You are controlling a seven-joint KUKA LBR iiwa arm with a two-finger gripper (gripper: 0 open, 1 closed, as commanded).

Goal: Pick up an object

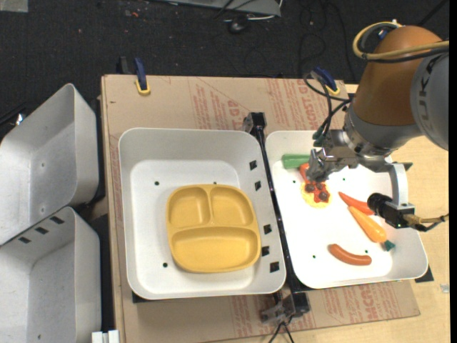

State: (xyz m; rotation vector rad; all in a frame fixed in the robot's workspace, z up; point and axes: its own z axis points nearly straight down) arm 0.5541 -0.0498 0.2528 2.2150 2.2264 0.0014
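Note:
My gripper (315, 179) hangs low over the upper left part of the right bin (407, 263). Directly under it lies a small yellow and red toy (318, 195), partly hidden by the gripper. A green piece (292, 161) lies just to its left near the bin's wall. To the right lie a slim orange carrot (355, 202) and a larger carrot (370, 226). A red-orange sausage (349, 254) rests near the front of the bin.
The left bin (136, 213) holds a yellow divided plate (213, 228). A black divider (270, 206) runs between the bins. White containers (43, 191) stand off the bench to the left. A black cable fitting (389, 211) hangs over the right bin's right side.

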